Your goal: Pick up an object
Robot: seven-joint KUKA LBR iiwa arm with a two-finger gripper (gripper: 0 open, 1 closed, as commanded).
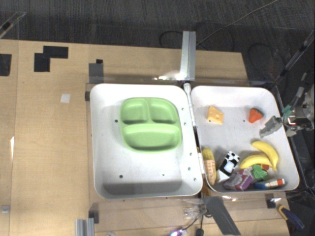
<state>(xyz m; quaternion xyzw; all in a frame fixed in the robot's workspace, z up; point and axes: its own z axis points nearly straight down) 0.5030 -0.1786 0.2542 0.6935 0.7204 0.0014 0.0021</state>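
The claw (273, 126) is hanging at the right bin's (231, 96) far edge, gripping nothing; whether it is open, I cannot tell. The bananas (263, 155), strawberry (255, 115) and cheese (214, 115) are lying unlifted, so picking is not yet done.

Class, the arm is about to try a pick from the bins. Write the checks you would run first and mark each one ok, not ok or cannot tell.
1. Objects available in the right bin: ok. Cheese, strawberry, two bananas, corn and a cluttered pile lie there.
2. An isolated target: ok. The cheese and strawberry each lie apart from everything else.
3. Gripper near the objects: ok. It sits at the bin's right edge, beside the strawberry.
4. Fingers open: cannot tell.
5. Gripper free of any object: cannot tell; none shows at it.
6. Left bin contents: ok. The green tray sits far from the gripper.
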